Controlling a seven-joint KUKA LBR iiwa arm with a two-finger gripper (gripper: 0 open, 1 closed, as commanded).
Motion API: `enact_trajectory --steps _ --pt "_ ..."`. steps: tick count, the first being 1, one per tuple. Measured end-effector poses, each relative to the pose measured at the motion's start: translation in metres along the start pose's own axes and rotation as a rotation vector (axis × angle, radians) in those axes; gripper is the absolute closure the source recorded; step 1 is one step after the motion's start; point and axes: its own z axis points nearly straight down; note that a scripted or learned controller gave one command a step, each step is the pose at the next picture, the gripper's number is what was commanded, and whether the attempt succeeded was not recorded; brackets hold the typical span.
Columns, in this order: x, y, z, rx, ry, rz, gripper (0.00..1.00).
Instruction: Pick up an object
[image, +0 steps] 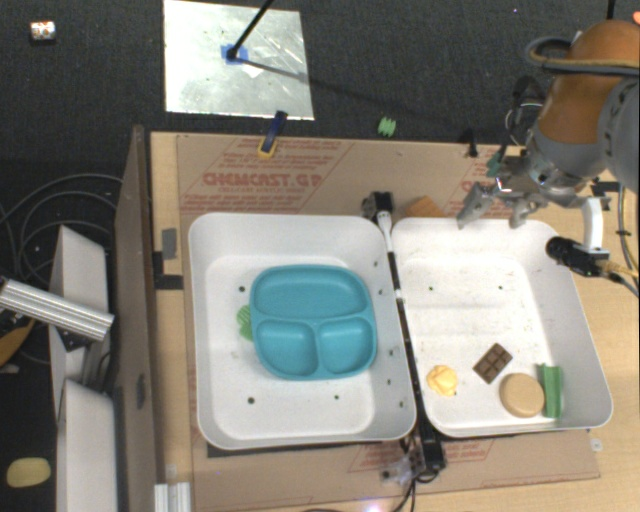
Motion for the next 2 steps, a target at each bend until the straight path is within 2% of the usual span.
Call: enact_trajectory --steps 1,2 --pt "0.019 -0.012 0.141 0.007 0.002 -0.002 0.00" --pt "-0.011 0.002 0.132 -0.003 -0.001 0.003 0.00"
